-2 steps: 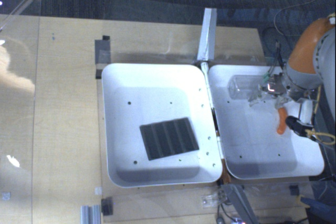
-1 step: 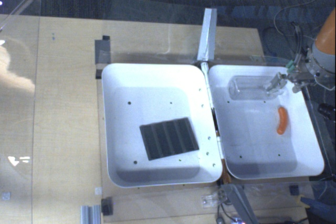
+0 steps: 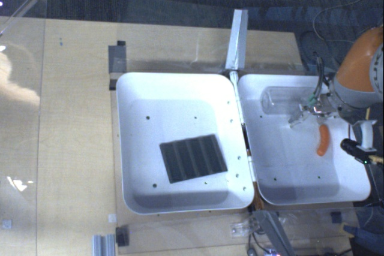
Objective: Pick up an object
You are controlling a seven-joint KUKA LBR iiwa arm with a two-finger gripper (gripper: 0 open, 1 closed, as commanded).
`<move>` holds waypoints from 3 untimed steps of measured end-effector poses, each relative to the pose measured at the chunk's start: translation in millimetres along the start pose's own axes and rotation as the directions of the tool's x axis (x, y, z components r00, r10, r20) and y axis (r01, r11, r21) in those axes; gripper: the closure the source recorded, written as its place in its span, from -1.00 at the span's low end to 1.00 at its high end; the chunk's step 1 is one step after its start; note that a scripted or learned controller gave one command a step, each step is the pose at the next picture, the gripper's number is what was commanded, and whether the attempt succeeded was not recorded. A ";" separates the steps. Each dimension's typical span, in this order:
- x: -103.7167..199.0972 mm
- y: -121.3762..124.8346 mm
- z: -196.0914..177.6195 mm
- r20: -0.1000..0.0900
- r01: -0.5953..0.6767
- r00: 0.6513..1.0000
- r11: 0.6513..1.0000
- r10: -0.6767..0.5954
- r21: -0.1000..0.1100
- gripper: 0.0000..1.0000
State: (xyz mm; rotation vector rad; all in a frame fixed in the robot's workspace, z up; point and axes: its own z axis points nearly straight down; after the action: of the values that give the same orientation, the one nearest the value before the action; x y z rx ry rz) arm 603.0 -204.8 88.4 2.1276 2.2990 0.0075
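In the right bin [image 3: 282, 189], a clear plastic bottle [image 3: 281, 99] lies on its side near the far wall. A small orange, sausage-shaped object [image 3: 323, 140] lies toward the bin's right side. My gripper [image 3: 305, 111] hangs over the right bin, just right of the bottle's end and up-left of the orange object. The grey arm with its orange band [image 3: 362, 63] comes in from the right. In the left bin [image 3: 138, 93], a dark ribbed rectangular mat [image 3: 193, 157] lies flat near the middle.
A metal post [image 3: 237, 39] stands at the back between the two bins. Cables and black parts [image 3: 357, 151] hang by the right bin's right rim. A clear panel [image 3: 24, 99] covers the bench on the left.
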 end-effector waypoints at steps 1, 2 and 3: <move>-10.8 38.3 2.5 -0.018 0.016 1.000 0.998 -0.015 0.065 -1.00; -0.9 1.5 0.1 -0.001 0.051 0.999 0.999 -0.051 0.001 -1.00; -1.4 16.5 -4.9 -0.003 -0.093 0.996 0.996 0.093 0.012 -1.00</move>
State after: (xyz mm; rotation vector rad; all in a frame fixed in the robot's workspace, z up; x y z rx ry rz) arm 619.5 -204.9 93.4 2.2394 2.2052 -0.0019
